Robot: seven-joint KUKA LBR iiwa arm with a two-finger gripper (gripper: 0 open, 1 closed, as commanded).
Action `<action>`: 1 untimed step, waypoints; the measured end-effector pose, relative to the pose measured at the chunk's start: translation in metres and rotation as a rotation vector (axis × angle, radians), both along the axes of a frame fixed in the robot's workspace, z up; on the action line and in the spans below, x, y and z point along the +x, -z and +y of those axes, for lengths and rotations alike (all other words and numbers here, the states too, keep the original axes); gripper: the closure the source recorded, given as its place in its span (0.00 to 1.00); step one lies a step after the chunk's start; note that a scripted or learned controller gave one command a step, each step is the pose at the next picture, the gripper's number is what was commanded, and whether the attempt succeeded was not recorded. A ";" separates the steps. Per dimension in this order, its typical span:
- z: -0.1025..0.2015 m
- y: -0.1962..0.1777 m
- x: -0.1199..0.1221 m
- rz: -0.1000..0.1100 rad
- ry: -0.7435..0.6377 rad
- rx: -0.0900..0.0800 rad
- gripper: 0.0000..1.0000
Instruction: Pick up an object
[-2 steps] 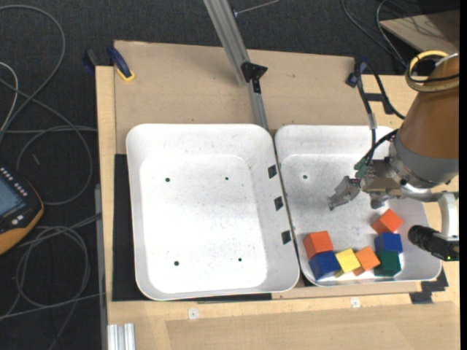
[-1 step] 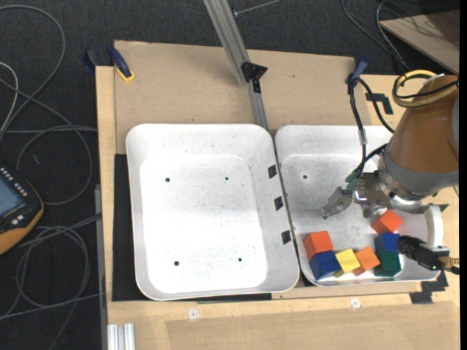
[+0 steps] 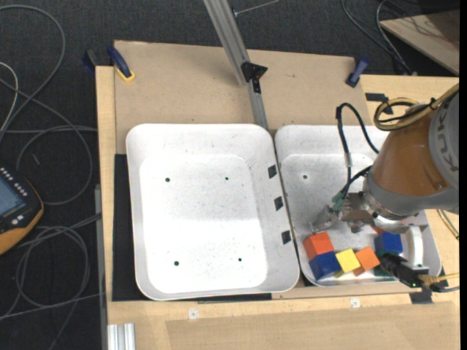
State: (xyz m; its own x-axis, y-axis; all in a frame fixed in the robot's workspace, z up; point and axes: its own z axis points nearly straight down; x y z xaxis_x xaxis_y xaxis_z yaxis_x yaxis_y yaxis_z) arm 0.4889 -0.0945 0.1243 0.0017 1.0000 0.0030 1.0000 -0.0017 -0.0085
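Several small blocks lie along the near wall of the right bin [image 3: 314,159]: an orange block [image 3: 319,245], a blue block [image 3: 326,266], a yellow block [image 3: 347,260], a second orange block [image 3: 367,258] and a second blue block [image 3: 390,243]. My gripper [image 3: 337,226] hangs just above and behind this cluster, closest to the first orange block. Its two fingers are spread apart, with nothing between them. The orange-banded wrist [image 3: 408,170] covers the right part of the bin.
The left bin [image 3: 146,152] sits beside the right one, split from it by a raised divider with black clips [image 3: 278,203]. A metal pole [image 3: 233,42] slants over the back of the bench. Black cables [image 3: 346,133] trail from the wrist.
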 end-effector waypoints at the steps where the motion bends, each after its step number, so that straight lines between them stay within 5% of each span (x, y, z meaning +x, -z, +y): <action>1: 0.000 -0.014 0.003 -0.010 -0.001 -0.002 1.00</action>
State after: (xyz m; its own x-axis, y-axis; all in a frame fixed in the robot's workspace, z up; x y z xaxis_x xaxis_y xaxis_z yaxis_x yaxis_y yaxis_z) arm 0.4914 -0.0944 0.1386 0.0003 1.0000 0.0013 1.0000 -0.0003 0.0015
